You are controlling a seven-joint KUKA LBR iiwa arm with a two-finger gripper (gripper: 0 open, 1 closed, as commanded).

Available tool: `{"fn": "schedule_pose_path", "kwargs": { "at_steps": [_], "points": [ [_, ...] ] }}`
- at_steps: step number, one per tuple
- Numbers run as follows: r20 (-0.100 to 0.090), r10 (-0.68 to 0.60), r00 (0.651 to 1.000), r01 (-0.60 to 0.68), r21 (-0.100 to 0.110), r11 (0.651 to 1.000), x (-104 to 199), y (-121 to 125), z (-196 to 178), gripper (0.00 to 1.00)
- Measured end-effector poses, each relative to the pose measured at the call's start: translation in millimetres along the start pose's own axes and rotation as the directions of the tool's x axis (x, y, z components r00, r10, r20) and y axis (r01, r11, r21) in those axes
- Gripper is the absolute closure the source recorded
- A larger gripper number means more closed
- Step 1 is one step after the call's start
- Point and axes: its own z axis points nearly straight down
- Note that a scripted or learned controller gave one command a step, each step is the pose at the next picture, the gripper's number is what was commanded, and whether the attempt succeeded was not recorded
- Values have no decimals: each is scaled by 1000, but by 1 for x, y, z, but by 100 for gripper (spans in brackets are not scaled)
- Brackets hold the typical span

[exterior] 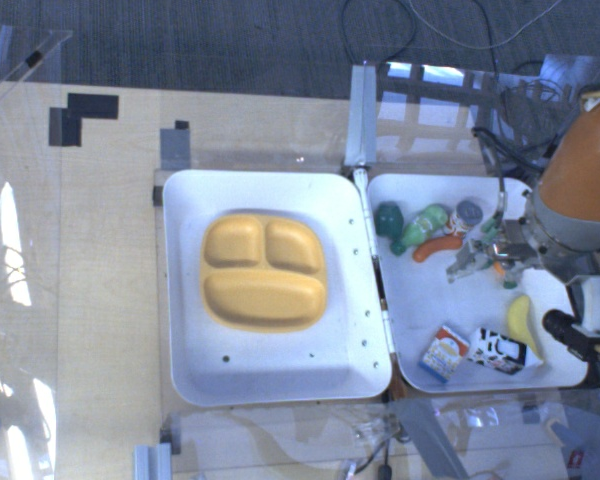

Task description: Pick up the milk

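The gripper [477, 258] hovers in the right bin [420, 353], fingers parted with nothing between them, close to the carrot [437, 247] and green bottle [423, 225] at its ten o'clock. Closing here could snag those instead (they crowd the fingertips). The milk carton [502, 351], cow-patterned, lies well apart at five o'clock, beside a banana [521, 320] and a small box [445, 353].

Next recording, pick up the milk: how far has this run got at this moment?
Done: nothing yet. The milk carton, with black cow spots, lies on the floor of the right bin near its front edge, beside a small orange box and a banana. In hand: the pincer is over the toys at the bin's back, away from the carton. Left: move to the carton, grasp it, lift it.
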Motion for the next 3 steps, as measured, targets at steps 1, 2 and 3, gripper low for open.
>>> {"fn": "schedule_pose_path", "kwargs": {
  "at_steps": [1,2,3],
  "points": [
    [0,105,995,-105,1,995,-22,-33,62,0],
    [-1,-79,997,79,0,997,-65,-33,111,0],
    [8,-207,978,207,-11,978,-39,-29,117,0]
  ]
}}
